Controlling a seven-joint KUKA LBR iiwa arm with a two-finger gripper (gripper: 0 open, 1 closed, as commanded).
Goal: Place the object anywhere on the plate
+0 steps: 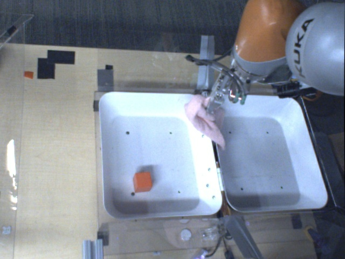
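Your jaws [215,102] pinched the pink cloth [205,122], carrying it above the bins' shared edge; next you needed a plate.

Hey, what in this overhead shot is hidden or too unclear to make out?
- Tool: its tips are buried in the pink cloth, so the grip itself is unreadable in the camera view.
- Bin seam: the hanging cloth covers part of the rims between the left bin and right bin.
- Arm: cut off by the top and right edges.
- Orange block: too small for surface detail.
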